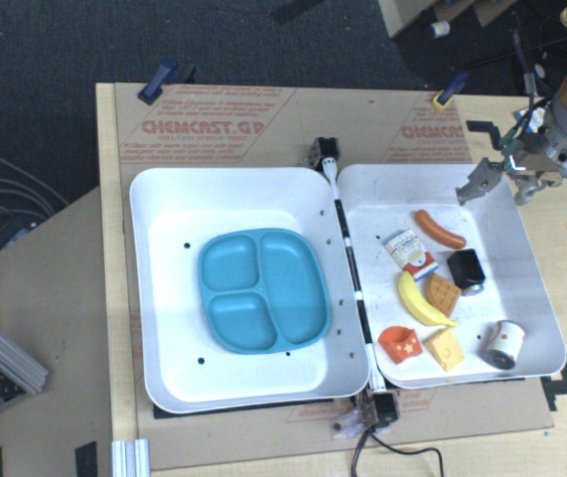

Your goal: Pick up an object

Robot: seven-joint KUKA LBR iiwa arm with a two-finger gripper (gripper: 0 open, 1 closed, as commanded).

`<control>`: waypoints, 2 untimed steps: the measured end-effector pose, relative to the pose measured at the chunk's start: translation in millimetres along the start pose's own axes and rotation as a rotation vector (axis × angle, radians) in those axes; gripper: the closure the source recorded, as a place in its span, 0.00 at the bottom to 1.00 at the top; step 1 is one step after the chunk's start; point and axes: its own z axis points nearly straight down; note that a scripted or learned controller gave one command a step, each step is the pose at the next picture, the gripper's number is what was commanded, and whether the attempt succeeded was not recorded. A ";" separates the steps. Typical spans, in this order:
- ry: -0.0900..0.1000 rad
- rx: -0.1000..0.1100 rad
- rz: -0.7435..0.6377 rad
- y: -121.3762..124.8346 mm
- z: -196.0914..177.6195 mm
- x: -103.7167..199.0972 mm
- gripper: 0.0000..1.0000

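**Camera view: gripper at far corner of right bin, nothing between its fingers**

Camera view had the gripper (502, 181) over the far right corner of the right bin (533, 266). Two grey fingers (480, 182) were splayed apart with nothing between them. The arm was cut off by the frame's right edge, so only the wrist end could be made out.

All the objects lay in the right bin, apart from the gripper:
- sausage (439, 229) was nearest the gripper, lying diagonally
- small white carton (408, 250) with a red base sat just left of it; label too small to read
- black block (466, 269) was to the right of the carton
- banana (420, 301) curved beside a waffle piece (443, 293), the two touching
- red piece (399, 343) and yellow cheese wedge (446, 347) sat near the front wall
- white cylinder (502, 343) lay on its side at the front right, its end detail unclear

The left bin (164, 227) held a blue divided plate (262, 289) with three compartments.
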 end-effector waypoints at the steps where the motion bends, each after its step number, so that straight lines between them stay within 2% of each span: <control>1: 0.000 0.000 0.001 6.7 140.7 -8.2 0.00; 2: -0.001 -0.003 0.001 7.5 129.8 -8.4 1.00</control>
